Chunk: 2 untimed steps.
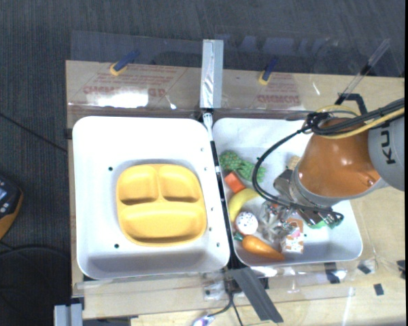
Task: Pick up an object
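The carrot (261, 247) lies in the right bin (340, 250), its long axis running from upper left to lower right, the thick end toward the white speckled ball (246, 221) and the narrow end pointing toward the bin's near wall. It sits just below and to the left of the tool (283, 224), close beside it; whether they touch cannot be told.

The arm (340, 165) reaches in from the right and bends down over the right bin, its orange band facing up and black cables looping around it. The wrist hangs steeply over the bin's near half.

The tool is low among the objects, with a small printed box (294, 238) right beneath it. Its state cannot be told, since the wrist and clutter hide it.

To the tool's left lie a yellow banana (241, 200) and, further up, a small orange piece (233, 180) and a green leafy item (234, 162). Well to the left, in the other bin (95, 141), rests a yellow divided tray (162, 202). Both bins stand on the bench (81, 80).
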Motion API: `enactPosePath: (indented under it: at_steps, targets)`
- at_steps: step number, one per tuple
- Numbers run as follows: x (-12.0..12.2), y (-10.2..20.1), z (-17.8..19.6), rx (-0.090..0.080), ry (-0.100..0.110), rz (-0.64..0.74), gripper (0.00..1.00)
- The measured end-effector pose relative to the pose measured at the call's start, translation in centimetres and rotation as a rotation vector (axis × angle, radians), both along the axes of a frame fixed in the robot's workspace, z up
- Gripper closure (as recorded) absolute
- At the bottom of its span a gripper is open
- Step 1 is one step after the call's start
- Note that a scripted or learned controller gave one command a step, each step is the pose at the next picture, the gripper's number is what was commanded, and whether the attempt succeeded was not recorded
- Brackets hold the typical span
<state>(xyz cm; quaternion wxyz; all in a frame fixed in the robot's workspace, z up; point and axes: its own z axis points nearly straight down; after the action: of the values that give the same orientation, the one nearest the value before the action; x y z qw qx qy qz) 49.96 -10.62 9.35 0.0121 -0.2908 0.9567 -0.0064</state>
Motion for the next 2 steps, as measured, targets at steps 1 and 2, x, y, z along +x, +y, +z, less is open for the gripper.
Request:
enactPosePath:
  at_steps: [1,2]
  targets:
    - [5.3,1.1,-0.2,-0.002,0.021,0.341,0.00]
    - [-0.9,-3.3,-0.1,-0.005,0.009,0.351,0.00]
